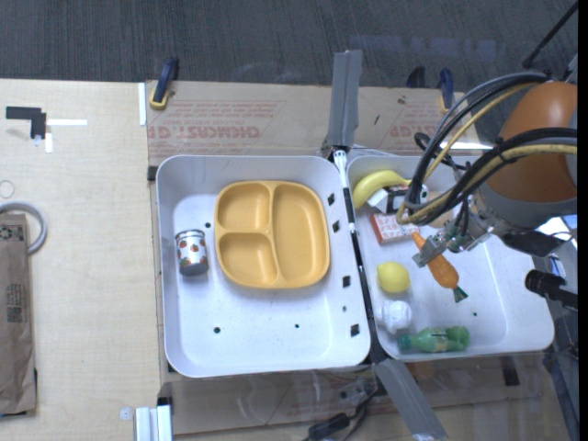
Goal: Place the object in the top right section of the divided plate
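The yellow divided plate (273,232) lies in the left bin (184,338), with two small sections on its left side and one long section on its right. My gripper (440,249) is low over the right bin (514,333), directly on top of an orange carrot (446,272) whose green end points toward the front right. The wrist hides the carrot's upper part, and nothing lies on the plate.
A small printed can (191,250) stands just left of the plate. The right bin also holds a banana (374,186), a red and white box (390,229), a lemon (393,277), a white object (396,315) and a green bottle (434,340). Black cables loop above the wrist.
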`<state>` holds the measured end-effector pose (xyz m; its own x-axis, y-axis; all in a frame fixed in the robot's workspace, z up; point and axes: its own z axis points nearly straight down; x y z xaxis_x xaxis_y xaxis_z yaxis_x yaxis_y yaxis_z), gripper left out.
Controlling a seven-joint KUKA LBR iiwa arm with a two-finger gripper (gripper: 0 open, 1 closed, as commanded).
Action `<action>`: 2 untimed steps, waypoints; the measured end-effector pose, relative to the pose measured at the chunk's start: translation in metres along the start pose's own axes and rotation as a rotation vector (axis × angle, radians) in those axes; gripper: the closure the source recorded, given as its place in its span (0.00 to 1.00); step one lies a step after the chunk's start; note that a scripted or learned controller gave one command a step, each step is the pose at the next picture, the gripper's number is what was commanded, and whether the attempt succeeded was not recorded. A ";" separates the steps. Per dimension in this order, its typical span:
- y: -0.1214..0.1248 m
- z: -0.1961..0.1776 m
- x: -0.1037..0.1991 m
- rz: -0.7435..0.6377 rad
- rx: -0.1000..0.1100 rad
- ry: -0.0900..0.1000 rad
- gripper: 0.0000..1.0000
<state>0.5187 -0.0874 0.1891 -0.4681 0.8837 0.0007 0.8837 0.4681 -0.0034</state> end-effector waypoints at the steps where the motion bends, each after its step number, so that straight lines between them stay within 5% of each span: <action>1: 0.052 -0.002 0.012 0.108 0.002 -0.001 1.00; 2: 0.006 -0.016 0.048 0.551 0.005 0.000 1.00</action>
<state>0.5014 -0.0428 0.2052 0.0637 0.9980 -0.0026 0.9979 -0.0637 -0.0084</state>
